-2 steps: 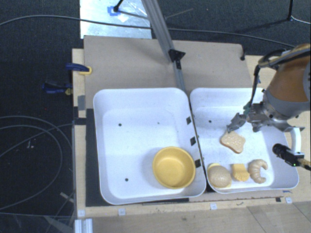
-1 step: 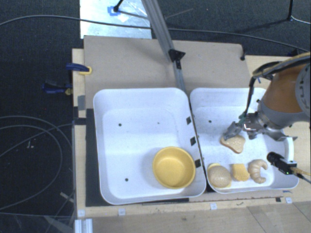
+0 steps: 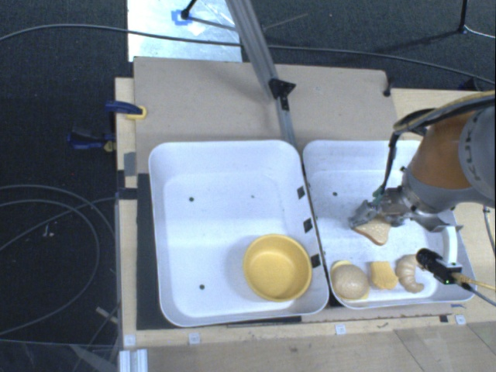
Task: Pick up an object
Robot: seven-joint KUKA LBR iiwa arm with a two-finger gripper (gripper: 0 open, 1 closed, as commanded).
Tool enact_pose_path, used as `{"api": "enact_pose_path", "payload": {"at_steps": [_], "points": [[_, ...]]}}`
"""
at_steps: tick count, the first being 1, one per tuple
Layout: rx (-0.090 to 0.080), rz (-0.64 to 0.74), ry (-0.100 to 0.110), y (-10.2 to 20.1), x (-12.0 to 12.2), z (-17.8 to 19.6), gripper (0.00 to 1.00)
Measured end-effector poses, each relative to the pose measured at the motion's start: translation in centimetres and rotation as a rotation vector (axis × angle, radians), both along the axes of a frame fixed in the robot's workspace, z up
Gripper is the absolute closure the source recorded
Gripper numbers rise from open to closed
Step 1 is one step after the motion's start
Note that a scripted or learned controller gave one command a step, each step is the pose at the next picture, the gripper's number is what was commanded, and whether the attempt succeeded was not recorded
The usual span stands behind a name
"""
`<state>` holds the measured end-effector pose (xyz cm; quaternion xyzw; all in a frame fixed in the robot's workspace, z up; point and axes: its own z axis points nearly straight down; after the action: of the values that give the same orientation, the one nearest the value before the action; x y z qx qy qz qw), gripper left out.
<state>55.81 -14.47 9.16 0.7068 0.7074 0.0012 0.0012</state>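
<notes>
Overhead, jaws (image 3: 377, 217) on tan bread slice (image 3: 373, 232)

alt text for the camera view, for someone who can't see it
A grey robot arm with an orange band reaches from the right, its gripper down over a tan bread-like piece in the right white bin. Along that bin's near edge lie a roll, a yellow chunk and a croissant; the left bin holds a yellow bowl.
</notes>
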Motion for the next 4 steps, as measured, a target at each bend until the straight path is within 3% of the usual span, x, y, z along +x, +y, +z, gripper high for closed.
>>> {"api": "enact_pose_path", "payload": {"at_steps": [1, 4], "points": [[-0.001, 0.000, -0.007, 0.0, 0.2, 1.3, 1.00], [-0.002, 0.005, -0.006, 0.2, 1.3, 18.5, 1.00]]}}
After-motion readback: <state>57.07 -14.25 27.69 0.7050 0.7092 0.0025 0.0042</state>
